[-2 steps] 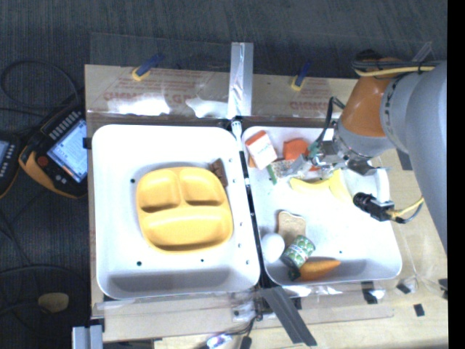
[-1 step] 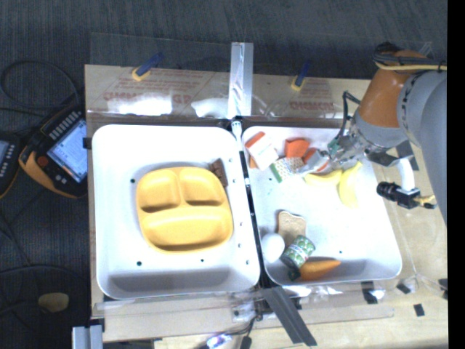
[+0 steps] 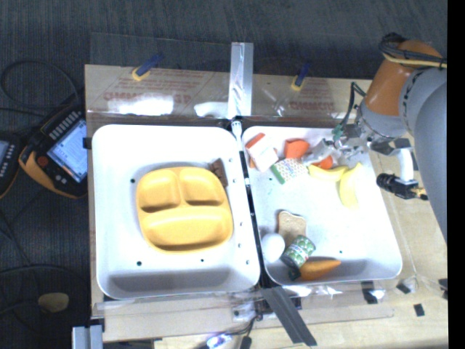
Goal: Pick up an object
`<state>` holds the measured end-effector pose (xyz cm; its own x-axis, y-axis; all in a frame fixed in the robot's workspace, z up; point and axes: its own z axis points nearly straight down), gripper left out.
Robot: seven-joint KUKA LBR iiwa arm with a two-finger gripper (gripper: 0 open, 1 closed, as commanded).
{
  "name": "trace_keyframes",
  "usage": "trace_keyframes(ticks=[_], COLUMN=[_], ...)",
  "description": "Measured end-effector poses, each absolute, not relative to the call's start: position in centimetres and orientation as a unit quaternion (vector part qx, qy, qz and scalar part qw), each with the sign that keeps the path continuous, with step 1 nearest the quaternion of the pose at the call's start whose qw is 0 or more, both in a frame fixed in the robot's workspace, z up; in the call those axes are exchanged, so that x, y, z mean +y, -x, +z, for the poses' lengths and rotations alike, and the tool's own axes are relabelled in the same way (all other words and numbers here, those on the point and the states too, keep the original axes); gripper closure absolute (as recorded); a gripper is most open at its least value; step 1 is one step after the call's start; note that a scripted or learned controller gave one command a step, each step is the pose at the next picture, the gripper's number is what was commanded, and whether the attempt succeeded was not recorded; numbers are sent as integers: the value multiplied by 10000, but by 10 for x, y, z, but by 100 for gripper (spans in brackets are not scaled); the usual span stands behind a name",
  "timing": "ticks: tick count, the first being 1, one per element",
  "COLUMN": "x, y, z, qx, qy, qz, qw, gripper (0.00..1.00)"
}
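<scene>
We see the grey two-finger gripper (image 3: 336,145) low over the far edge of the right white plastic bin (image 3: 378,231), arm reaching in from the right; whether it is spread or closed we cannot tell. Nearest candidate, we judge: the pale yellow banana-shaped toy (image 3: 347,185), just toward the camera from the gripper, long axis running far-to-near. A small orange block (image 3: 295,148) lies just to the gripper's left. The yellow divided plastic tray (image 3: 184,207) sits in the left white bin (image 3: 116,195), well apart.
</scene>
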<state>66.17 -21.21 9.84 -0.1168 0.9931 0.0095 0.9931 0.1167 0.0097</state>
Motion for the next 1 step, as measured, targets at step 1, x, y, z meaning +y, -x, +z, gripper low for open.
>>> trace_keyframes(ticks=[1], x=[-215], y=[-601], z=[95], qx=[-7508], qy=[6605], qz=[-47], qw=[-6], gripper=[0])
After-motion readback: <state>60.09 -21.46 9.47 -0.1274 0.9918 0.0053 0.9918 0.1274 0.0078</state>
